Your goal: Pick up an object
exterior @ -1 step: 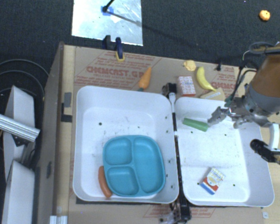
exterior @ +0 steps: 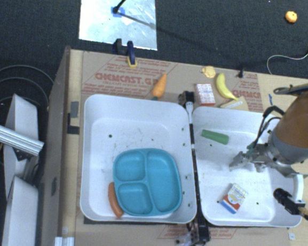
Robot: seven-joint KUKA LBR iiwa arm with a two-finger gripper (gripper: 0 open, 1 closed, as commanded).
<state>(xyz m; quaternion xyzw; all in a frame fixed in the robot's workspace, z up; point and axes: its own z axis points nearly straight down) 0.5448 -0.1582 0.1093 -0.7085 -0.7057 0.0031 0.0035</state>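
The table (exterior: 147, 73) carries two white bins side by side, and the arm (exterior: 303, 127) comes in from the right over the right bin (exterior: 261, 119). The left bin (exterior: 96, 141) has a blue divided plate (exterior: 146, 182) with an orange sausage-looking thing (exterior: 114, 199) tucked against its lower-left edge. In the right bin there's a green block (exterior: 215, 136) near the top and a small carton (exterior: 234, 198) lower down. The jaws (exterior: 245, 161) sit between those two, touching neither, and honestly I can't tell if they're wide or narrow. My guess is the carton is the closest target: light, thin cardboard, would crush a bit if squeezed hard, so grab it across its short sides. The green block looks stiffer, probably the safer pick.
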